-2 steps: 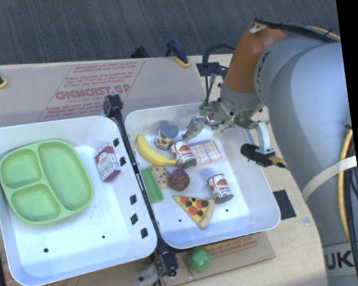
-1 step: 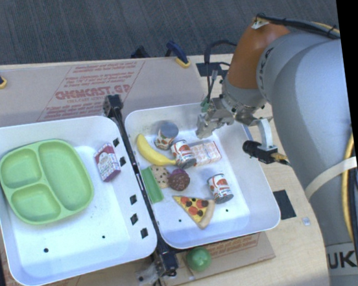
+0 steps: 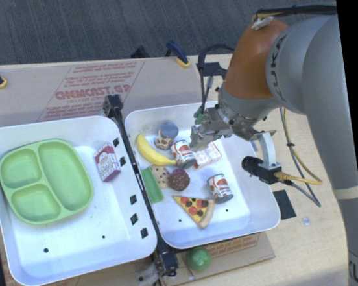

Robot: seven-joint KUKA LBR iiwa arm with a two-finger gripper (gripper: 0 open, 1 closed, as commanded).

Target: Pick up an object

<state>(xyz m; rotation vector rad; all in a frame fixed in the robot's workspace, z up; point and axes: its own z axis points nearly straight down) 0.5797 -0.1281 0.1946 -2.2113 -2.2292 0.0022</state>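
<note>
My gripper point(image 3: 200, 136) hangs low over the middle of the right bin point(image 3: 259, 207), just above a white and red packet point(image 3: 209, 153) and beside a red and white can point(image 3: 181, 152). Close by lie a yellow banana point(image 3: 151, 152), a small blue-topped can point(image 3: 166, 133), a dark round piece point(image 3: 179, 180), a speckled cracker point(image 3: 161, 174), a second can point(image 3: 219, 187) and a pizza slice point(image 3: 197, 210). A green stick point(image 3: 152, 185) rests along the bin's left wall.
The left bin point(image 3: 69, 251) holds a green divided plate point(image 3: 43, 181) and a small red box point(image 3: 107, 163). A green ball point(image 3: 197, 259) sits outside the bins at the front. My arm's orange band point(image 3: 253, 64) looms over the right bin's far right corner.
</note>
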